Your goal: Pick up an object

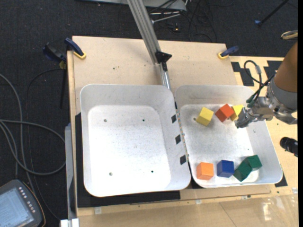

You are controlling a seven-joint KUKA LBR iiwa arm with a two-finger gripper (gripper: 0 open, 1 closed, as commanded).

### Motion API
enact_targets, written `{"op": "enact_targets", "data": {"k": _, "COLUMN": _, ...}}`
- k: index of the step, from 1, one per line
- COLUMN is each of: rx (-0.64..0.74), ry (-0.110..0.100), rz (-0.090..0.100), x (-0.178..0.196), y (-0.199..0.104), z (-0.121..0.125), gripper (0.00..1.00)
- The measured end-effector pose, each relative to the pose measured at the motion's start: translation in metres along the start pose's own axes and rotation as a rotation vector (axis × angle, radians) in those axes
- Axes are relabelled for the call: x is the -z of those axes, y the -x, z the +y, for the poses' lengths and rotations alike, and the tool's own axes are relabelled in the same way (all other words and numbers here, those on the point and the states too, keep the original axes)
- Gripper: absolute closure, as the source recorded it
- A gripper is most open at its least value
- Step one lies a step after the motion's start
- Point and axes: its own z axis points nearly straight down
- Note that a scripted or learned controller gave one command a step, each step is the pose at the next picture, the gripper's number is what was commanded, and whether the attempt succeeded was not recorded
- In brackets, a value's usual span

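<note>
gripper (242,120) seen low in right bin (265,141) | beside small yellow block (237,110) | finger state cannot be told | block should be centred before closing

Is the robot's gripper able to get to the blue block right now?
Probably yes. The blue block sits uncovered near the right bin's front edge, with an orange block and a green block close on either side. The gripper hovers farther back, with open bin floor between.
</note>
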Motion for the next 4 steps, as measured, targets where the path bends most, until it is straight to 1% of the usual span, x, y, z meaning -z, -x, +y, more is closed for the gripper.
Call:
{"op": "enact_targets", "data": {"k": 1, "rx": 0.002, "ry": 0.001, "rz": 0.001, "x": 0.011, "y": -0.052, "z": 0.023, "gripper": 1.0}}
{"op": "enact_targets", "data": {"k": 2, "rx": 0.001, "ry": 0.0, "rz": 0.001, "x": 0.018, "y": -0.106, "z": 0.035, "gripper": 1.0}}
{"op": "enact_targets", "data": {"k": 3, "rx": 0.001, "ry": -0.001, "rz": 0.0, "x": 0.005, "y": -0.157, "z": 0.055, "gripper": 1.0}}
{"op": "enact_targets", "data": {"k": 4, "rx": 0.001, "ry": 0.002, "rz": 0.002, "x": 0.015, "y": -0.212, "z": 0.078, "gripper": 1.0}}
